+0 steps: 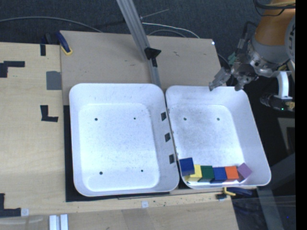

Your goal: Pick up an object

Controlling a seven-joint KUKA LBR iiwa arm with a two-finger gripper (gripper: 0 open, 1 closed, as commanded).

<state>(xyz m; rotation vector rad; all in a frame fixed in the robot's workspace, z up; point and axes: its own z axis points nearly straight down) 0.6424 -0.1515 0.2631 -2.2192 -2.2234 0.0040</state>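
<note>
Hovering over the right bin's (249, 114) far rim, your claw (225, 83) stands open, well apart from the blocks (213, 172).

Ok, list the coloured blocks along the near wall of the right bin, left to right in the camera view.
Blue block → yellow block → green block → second blue block → orange block → purple block.

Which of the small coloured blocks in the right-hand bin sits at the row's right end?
The pale purple block, tilted against the bin's corner, right of the orange block.
</note>
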